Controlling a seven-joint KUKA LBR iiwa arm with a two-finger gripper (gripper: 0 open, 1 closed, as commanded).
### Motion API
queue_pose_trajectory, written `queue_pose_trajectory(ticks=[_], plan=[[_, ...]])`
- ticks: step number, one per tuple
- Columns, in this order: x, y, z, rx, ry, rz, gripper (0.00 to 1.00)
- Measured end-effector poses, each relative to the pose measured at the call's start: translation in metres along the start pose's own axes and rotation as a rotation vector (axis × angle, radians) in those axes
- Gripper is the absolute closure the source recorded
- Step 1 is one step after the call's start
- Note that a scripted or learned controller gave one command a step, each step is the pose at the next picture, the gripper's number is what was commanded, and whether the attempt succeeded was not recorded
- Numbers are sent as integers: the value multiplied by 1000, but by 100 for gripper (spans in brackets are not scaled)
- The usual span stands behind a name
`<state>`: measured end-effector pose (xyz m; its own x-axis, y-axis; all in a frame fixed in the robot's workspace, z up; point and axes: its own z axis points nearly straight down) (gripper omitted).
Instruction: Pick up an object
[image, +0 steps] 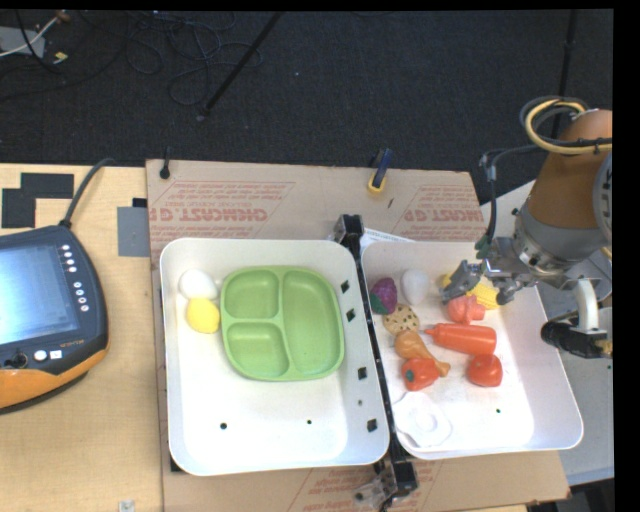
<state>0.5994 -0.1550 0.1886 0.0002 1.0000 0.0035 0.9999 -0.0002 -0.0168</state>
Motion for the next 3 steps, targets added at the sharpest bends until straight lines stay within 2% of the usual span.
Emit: queue_pose_trajectory(ticks=[1,2,3], plan=[[0,3,-8,-13,-2,-2,0],[5,5,35,-11,-2,-4,0],[11,14,82,-17,-3,-5,0]])
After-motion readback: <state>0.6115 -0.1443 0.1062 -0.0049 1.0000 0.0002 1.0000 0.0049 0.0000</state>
